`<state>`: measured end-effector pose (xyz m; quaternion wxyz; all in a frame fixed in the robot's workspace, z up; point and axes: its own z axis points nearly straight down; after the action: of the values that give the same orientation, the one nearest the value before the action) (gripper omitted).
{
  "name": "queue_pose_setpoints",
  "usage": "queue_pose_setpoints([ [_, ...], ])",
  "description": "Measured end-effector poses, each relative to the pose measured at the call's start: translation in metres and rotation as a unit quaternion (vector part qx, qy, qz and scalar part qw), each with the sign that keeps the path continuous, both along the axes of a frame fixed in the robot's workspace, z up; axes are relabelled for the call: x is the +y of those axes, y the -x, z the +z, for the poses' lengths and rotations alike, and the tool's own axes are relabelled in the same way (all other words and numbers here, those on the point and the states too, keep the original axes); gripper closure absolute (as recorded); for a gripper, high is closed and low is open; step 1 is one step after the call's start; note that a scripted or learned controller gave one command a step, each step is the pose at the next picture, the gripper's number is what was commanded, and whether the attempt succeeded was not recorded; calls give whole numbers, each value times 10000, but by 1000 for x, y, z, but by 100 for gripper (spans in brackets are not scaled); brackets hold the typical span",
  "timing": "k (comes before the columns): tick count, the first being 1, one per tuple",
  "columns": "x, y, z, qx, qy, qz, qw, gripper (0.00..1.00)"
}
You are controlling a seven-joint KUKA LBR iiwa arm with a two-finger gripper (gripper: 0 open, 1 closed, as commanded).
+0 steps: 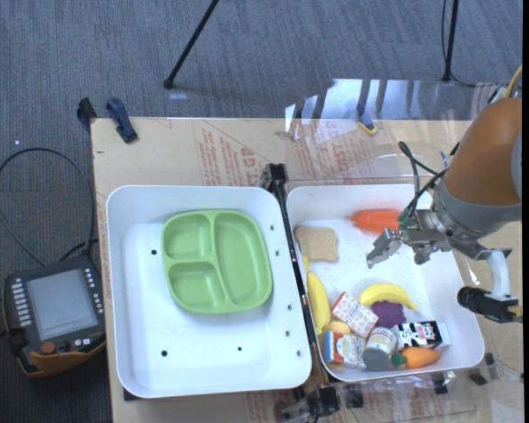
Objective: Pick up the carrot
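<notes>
Bare floor around carrot (376, 219) — toys well apart

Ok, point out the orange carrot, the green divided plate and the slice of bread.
Orange carrot (376, 219), camera view, middle of its body.
Green divided plate (244, 258), camera view, large right compartment.
Slice of bread (317, 243), camera view, centre of its face.

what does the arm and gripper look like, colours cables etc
The arm is a rounded body, orange on top with a grey section below it toward the wrist. A thin dark cable loops alongside it. The gripper is a metallic grey assembly with darker parts. A black cylindrical piece juts out lower on the wrist's side.
</notes>
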<state>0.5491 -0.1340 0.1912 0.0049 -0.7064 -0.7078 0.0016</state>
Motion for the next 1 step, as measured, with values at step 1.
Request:
queue_pose_setpoints([
  [1, -9, -77, -104, 14, 21, -1323, 9912, 0],
])
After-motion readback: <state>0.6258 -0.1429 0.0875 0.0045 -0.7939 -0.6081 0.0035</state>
